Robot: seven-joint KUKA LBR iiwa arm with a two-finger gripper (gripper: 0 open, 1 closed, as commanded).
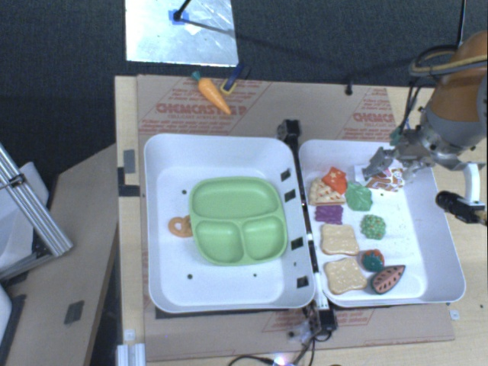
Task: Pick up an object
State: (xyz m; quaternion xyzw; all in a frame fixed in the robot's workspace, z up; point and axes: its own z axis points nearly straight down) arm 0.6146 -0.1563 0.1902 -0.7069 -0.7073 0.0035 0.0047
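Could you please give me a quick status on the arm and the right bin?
Tool low over right bin's far end, nothing seen in it. Toy foods untouched; nearest: red piece, green piece. Approach unobstructed.

One fixed camera looks down at a slant on the bench point(252, 101), set back enough to take in both white bins point(164, 204) whole (the bench's far edge lies toward the top); the arm point(457, 90) enters from the right.

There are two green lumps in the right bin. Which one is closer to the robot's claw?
The smooth green lump, beside the red piece. It lies just below the end effector; the bumpy green one sits farther down the bin.
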